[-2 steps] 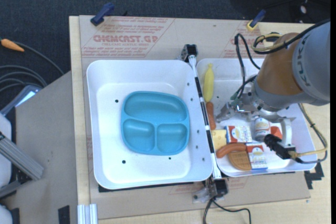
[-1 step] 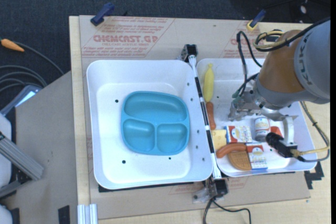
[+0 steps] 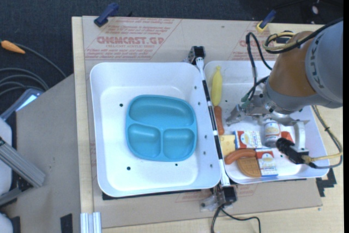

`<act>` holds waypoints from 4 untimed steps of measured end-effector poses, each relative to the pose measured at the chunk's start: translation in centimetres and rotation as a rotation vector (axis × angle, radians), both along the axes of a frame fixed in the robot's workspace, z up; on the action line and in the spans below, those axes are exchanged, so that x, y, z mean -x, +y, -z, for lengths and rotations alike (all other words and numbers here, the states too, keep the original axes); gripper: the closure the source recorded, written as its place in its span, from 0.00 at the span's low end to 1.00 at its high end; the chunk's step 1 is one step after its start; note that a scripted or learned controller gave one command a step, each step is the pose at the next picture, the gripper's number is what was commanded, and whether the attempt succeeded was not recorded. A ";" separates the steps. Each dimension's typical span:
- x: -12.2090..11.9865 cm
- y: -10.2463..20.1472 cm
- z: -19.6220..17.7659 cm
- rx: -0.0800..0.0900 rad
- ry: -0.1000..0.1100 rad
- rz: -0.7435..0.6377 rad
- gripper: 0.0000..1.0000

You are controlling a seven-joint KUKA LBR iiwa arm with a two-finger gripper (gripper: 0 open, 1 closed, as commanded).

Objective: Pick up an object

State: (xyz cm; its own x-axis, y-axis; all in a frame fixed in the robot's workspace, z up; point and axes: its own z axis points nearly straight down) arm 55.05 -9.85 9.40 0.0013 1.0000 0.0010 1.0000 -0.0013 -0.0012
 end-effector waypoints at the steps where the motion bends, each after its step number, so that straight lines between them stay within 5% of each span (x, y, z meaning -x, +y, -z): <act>1: -3.9 -0.4 1.0 0.001 -0.001 -0.001 0.00; 2: -3.9 -0.3 0.0 0.001 -0.002 -0.001 1.00; 3: -3.9 -0.3 0.0 0.001 -0.002 -0.001 0.00; 4: 0.7 -0.4 1.0 0.000 0.001 -0.001 0.00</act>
State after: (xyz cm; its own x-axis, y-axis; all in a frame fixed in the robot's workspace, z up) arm 54.36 -10.23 8.41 0.0006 1.0000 0.0011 1.0000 -0.0006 -0.0027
